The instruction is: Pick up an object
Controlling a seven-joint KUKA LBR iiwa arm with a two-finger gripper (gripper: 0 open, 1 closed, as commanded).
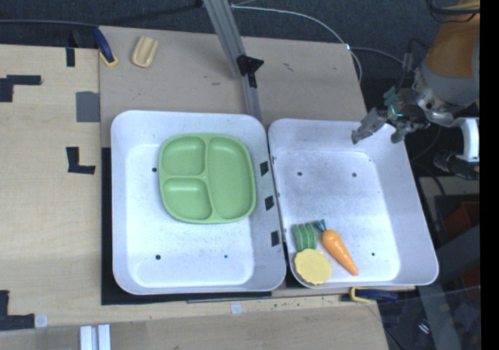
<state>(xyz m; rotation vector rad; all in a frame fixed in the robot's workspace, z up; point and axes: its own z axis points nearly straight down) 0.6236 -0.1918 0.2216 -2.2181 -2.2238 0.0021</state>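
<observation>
Three toy foods lie at the near edge of the right bin [390,185]: an orange carrot [340,252], a yellow round piece [313,266] and a small green piece [304,236] just behind it. My gripper [380,129] hangs over the bin's far right corner, well away from the toys. Its two dark fingers are spread apart with nothing between them.
A green divided plate [207,178] lies in the left bin [132,208]. A grey metal pole [226,25] slants up from between the bins. A tan block [144,51] and a blue-and-yellow item [104,47] rest on the bench at the far left.
</observation>
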